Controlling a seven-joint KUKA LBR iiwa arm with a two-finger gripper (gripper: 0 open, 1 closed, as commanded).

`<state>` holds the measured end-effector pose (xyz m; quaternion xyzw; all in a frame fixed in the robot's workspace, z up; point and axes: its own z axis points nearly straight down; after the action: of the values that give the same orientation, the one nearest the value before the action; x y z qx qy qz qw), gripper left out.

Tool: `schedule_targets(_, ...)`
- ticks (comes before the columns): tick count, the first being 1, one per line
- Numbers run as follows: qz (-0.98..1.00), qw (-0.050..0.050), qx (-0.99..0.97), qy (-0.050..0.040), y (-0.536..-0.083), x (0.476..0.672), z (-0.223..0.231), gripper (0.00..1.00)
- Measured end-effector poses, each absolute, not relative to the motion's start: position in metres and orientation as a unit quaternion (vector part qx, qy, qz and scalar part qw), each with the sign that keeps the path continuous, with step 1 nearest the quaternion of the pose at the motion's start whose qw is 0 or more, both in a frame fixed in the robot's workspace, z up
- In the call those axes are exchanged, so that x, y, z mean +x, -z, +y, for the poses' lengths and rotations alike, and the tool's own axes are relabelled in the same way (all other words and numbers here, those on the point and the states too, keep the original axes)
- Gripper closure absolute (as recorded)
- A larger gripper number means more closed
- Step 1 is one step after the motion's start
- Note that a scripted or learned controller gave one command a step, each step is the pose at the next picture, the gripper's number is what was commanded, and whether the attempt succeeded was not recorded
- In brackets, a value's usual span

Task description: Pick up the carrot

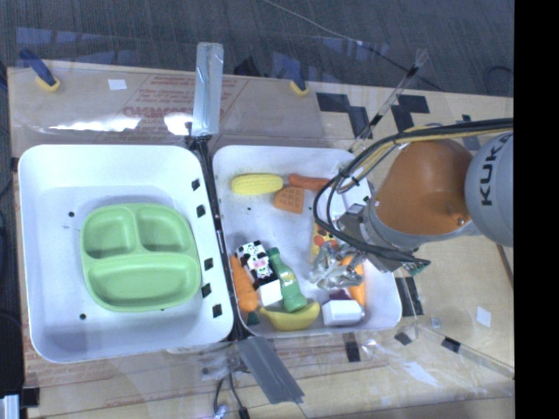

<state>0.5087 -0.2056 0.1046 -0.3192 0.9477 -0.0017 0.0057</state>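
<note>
The carrot [244,285] is seen lying against the left wall of the right bin [262,157], at about 8 o'clock in that bin, its tip pointed toward 11 o'clock. Just beside it at 3 o'clock a black-and-white cow toy [255,259] and a green bottle [286,288] are found, with a banana [293,319] at 5 o'clock. A corn cob [257,183] is placed at the bin's 11 o'clock. The gripper [336,264] is lowered at the bin's 3 o'clock, well apart from the carrot, amid clutter; its opening cannot be told. A green divided plate [138,257] is held in the left bin [52,173].
</note>
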Motion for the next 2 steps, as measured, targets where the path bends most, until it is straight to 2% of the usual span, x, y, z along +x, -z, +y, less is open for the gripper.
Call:
schedule_targets(1,0.934,0.003,-0.357,0.0006,-0.163,0.4934,-0.1242,1.0)
schedule_targets(2,0.935,0.001,-0.355,-0.0001,-0.1612,0.4921,-0.1259,0.0)
